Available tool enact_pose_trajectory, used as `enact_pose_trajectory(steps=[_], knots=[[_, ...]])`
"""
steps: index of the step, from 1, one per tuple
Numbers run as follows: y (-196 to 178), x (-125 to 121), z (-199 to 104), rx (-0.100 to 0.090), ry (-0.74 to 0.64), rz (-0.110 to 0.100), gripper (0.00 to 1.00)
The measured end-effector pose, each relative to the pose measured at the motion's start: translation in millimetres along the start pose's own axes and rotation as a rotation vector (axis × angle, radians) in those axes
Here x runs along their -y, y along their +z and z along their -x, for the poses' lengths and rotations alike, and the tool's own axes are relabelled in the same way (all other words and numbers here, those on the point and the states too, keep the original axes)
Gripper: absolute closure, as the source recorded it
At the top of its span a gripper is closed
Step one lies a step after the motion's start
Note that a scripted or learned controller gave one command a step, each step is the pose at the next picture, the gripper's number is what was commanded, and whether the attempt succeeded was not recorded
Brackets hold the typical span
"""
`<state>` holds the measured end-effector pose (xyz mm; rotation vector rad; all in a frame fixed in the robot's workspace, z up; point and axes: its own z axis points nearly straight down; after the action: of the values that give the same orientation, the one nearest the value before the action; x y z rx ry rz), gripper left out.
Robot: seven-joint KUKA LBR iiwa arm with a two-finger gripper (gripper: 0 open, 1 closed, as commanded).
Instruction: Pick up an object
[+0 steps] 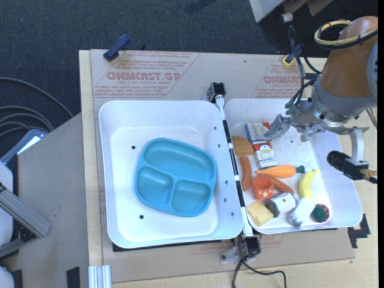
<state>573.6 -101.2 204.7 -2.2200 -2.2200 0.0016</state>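
The right bin (342, 188) holds a heap of toy food: a carrot (279, 171), a yellow banana (307, 183), a red-and-white carton (264, 155), a sausage (246, 171), a brown bread piece (242, 146), an orange cup (263, 188), a cheese wedge (259, 212) and a red-and-green fruit (321, 212). My gripper (294, 128) hangs over the far part of this bin, just behind the carton. Its fingers (278, 125) are spread open and nothing sits between them.
The left bin (120, 125) carries a blue divided plate (175, 177). A black divider rail (229, 155) runs between the two bins. A blue clamp (116, 47) sits at the board's far left corner. Cables hang near the arm at the upper right.
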Motion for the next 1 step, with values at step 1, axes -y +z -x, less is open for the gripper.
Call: enact_pose_trajectory(steps=[1], knots=[[116.2, -24.9, 33.8, 0.002, 0.001, 0.008, 0.0]])
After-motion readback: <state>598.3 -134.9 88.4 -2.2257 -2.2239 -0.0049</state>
